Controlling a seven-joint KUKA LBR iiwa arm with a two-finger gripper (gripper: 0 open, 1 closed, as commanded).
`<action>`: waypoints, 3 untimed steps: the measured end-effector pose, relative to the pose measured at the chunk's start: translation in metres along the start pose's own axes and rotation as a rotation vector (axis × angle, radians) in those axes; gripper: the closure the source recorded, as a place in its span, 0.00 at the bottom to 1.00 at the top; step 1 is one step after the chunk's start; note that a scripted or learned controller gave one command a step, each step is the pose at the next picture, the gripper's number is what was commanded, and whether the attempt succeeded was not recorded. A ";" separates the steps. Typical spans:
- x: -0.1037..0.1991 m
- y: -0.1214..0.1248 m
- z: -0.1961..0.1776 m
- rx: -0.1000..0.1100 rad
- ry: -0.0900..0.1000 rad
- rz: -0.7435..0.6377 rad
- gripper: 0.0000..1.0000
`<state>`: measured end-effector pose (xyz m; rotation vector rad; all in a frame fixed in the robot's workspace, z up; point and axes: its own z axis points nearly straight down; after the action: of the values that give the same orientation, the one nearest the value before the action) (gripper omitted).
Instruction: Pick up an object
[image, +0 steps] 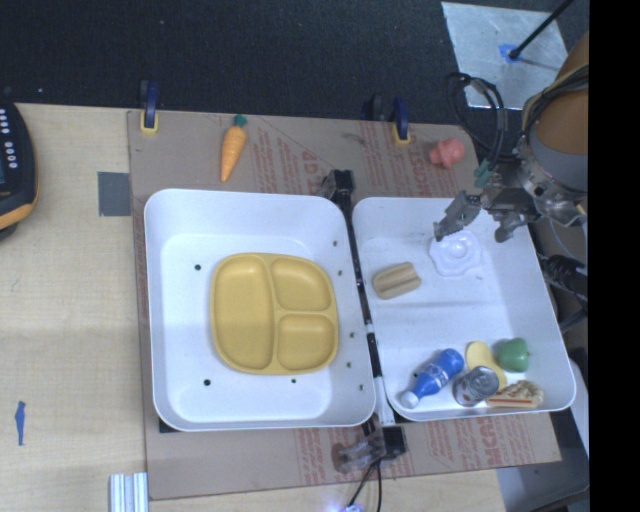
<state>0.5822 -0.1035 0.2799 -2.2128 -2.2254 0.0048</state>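
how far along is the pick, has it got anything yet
Nothing looks lifted yet. The gripper is over the right bin's far end, by a clear plastic item. Nothing shows between its fingers. The grasp and lift remain.

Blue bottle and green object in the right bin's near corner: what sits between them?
In the camera view, a yellow object and a silver can lie between the blue bottle and the green object, all bunched together.

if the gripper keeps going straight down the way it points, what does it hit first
Most likely the clear plastic piece lying on the right bin floor, just below the gripper. Depth is hard to judge from this slant, so it might land on bare floor beside it.
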 end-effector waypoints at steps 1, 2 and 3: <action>0.011 0.029 0.134 0.009 0.000 -0.004 0.00; 0.008 0.039 0.191 0.004 -0.001 0.000 0.00; 0.008 0.074 0.187 -0.005 -0.001 0.000 0.00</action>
<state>0.6552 -0.0952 0.0925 -2.2155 -2.2283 -0.0001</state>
